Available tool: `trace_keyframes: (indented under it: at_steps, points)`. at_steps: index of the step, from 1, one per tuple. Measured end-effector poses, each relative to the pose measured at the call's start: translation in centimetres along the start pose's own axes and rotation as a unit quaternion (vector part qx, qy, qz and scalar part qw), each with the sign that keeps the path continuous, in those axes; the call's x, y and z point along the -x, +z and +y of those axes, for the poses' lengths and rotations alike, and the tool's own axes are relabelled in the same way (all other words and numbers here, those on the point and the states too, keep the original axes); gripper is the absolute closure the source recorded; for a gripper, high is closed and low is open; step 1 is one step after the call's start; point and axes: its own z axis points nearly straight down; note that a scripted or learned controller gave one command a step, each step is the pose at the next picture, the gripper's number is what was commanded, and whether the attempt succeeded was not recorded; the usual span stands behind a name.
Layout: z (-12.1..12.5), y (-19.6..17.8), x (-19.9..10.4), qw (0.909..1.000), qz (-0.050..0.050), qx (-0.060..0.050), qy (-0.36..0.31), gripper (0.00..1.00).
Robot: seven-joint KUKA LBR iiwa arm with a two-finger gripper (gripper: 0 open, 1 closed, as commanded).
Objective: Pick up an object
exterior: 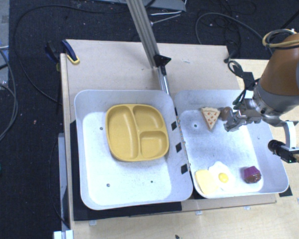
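Pizza slice (210, 116) lies just left of our gripper (228, 119), point toward us. Whether it is open, we cannot tell.

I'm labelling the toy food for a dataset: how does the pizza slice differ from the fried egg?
The pizza slice is a tan, speckled triangle; the fried egg is a white blob with a yellow yolk. The pizza slice lies at the far end of the right bin, beside the gripper; the fried egg lies at its near end. Both lie flat in that bin.
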Motion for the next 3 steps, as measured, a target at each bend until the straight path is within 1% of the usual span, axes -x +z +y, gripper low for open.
trace_keyframes:
  at_steps: [1, 2, 3]
  points:
    - [-0.5, -6.0, -0.5, 1.0000, 0.000, 0.001, -0.001, 1.00]
    - [-0.2, -5.4, -5.6, 1.0000, 0.001, -0.002, -0.003, 1.00]
    - [1.4, -5.9, -11.0, 1.0000, 0.001, -0.001, -0.004, 1.00]
